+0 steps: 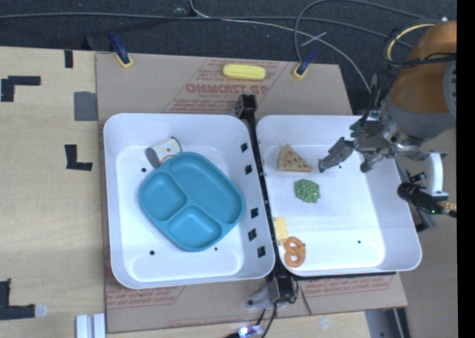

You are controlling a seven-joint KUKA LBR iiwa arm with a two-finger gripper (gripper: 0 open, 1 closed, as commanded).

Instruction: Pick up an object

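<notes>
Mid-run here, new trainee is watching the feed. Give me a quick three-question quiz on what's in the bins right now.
1. True or false: the blue divided plate lies in the right bin.
2. Which item lies nearest the gripper? A) pretzel B) green broccoli piece C) yellow banana
3. Fill in: the small cup lies on its side in the ____ bin.

Key
1. False; it lies in the left bin.
2. B.
3. Left.
</notes>
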